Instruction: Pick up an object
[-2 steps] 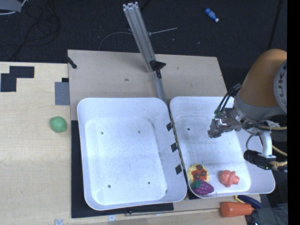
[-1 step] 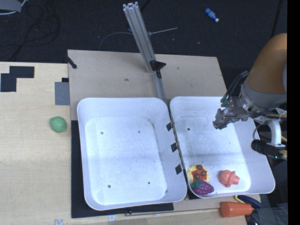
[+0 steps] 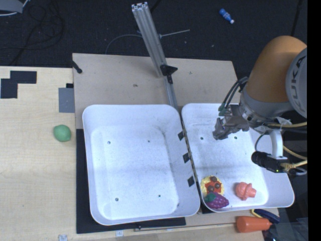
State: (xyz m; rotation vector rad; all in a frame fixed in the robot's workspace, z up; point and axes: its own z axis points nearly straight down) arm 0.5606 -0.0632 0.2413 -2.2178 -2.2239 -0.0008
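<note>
In the right bin (image 3: 220,157), near its front edge, lies a small pile of toys: a yellow piece with dark red and a purple grape-like cluster (image 3: 214,191). A pink toy (image 3: 245,190) rests just to the right of that pile. My gripper (image 3: 221,132) hangs over the upper middle of the right bin, well back from both toys. Nothing is seen between its tips.
The left bin (image 3: 133,159) adjoins the right one, joined by black clips along the shared wall. A green ball (image 3: 62,133) sits on the bench to the left. An orange object (image 3: 252,224) lies below the right bin. A metal rail (image 3: 153,36) slants behind the bins.
</note>
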